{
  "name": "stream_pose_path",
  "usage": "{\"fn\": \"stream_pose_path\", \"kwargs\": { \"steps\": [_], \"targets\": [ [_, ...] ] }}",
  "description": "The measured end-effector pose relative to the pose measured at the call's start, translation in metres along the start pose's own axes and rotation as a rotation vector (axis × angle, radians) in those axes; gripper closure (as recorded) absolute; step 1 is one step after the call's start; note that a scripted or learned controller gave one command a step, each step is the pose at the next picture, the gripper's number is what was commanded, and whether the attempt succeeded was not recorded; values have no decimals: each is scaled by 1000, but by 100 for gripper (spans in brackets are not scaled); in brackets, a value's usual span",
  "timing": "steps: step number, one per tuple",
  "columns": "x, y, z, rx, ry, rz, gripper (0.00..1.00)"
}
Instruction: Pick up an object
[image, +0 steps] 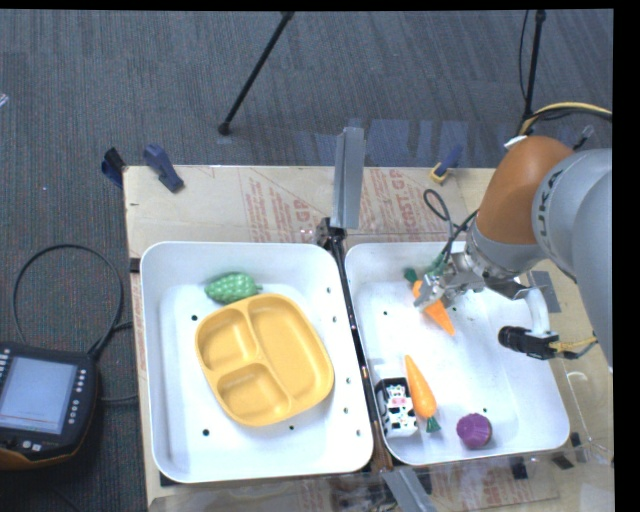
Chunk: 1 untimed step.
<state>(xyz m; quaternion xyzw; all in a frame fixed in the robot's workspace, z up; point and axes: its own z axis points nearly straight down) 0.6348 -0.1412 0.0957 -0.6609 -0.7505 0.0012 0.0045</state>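
A carrot (437, 314) is seen in the upper middle of the right bin (540, 415), its orange body slanting toward five o'clock and its green top toward eleven. It lies directly under the gripper (434, 292), whose tip is set over the carrot's leafy end. Whether the fingers are spread or clamped cannot be told, since the wrist covers them, and the carrot cannot be confirmed as held. The placement of the gripper suggests that this carrot is being targeted, probably because it lies apart from the other items and leaves room for the fingers.

At about six o'clock from it, a second carrot (420, 388) is laid with its leaves pointing down the bin. Touching that one, at its eight o'clock, a small cow-patterned block (398, 409) is tucked against the bin's left wall. A purple ball-like toy (474, 430) is set near the bin's lower edge, at about five o'clock from the second carrot.

In the left bin (165, 400), a yellow divided plate (264, 357) is laid flat, with a green knobbly toy (231, 287) touching its rim at eleven o'clock.
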Motion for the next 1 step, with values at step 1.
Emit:
{"fn": "stream_pose_path", "kwargs": {
  "steps": [1],
  "targets": [
    [87,23,-130,-17,-4,35,100]
  ]
}}
